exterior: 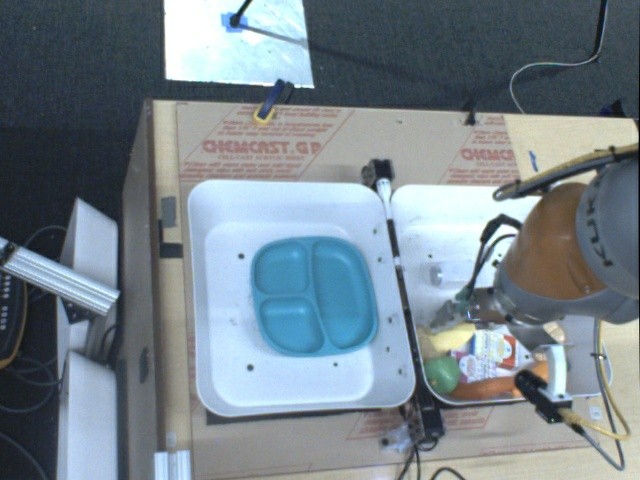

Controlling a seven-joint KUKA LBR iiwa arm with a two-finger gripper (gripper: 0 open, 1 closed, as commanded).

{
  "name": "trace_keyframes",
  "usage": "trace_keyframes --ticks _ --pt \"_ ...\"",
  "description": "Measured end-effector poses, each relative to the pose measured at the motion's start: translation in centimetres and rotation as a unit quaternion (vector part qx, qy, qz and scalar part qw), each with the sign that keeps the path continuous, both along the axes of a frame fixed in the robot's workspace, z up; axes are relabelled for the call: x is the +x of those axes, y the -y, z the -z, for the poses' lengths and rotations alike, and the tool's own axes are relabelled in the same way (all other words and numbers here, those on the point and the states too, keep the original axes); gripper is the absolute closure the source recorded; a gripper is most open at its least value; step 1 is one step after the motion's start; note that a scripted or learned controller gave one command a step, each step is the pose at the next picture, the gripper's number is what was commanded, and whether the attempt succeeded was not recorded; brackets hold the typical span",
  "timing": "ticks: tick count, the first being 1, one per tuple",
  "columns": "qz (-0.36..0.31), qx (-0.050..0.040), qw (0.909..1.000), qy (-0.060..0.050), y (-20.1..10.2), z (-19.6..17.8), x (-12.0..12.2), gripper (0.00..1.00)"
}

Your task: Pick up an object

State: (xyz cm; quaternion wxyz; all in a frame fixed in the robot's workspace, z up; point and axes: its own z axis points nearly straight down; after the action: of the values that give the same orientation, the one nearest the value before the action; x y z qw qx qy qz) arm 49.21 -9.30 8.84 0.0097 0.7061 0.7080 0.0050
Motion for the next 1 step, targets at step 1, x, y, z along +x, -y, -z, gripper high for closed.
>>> trace_keyframes --ticks 1 --pt "0.001 0.0024 1.0 -0.009 5.65 0.37 3.11 0.0"
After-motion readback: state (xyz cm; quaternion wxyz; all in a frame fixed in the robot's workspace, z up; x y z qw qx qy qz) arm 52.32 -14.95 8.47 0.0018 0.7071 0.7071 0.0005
